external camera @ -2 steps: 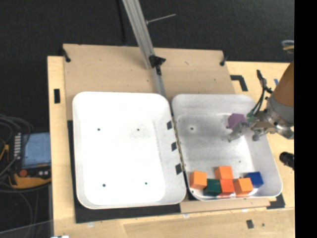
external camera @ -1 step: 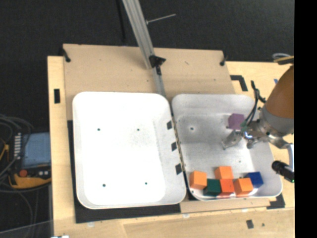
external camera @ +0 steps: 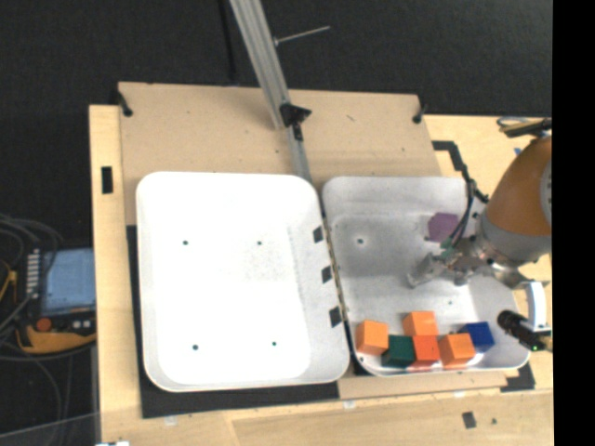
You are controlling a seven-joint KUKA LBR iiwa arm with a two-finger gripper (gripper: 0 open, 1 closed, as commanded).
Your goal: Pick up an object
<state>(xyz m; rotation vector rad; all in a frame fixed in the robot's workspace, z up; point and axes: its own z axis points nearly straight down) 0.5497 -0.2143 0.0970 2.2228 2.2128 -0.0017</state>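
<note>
My gripper (external camera: 432, 269) hangs low over the middle of the right bin (external camera: 372, 212), reaching in from the right below the orange wrist band. A purple block (external camera: 444, 224) lies just beyond it toward the back, partly hidden by the arm. Along the bin's front edge sit several blocks: an orange one (external camera: 374, 335), a green one (external camera: 400, 350), an orange one (external camera: 420, 323), another orange one (external camera: 457, 348) and a blue one (external camera: 478, 334). The gripper is a short way behind this row and touches none of them.
The left bin (external camera: 232, 277) lies beside the right one, split from it by a rim with black clips (external camera: 327, 272). A slanted metal rod (external camera: 265, 54) rises from the bench's back. Cables and a blue box (external camera: 70, 282) sit off the bench's left.
</note>
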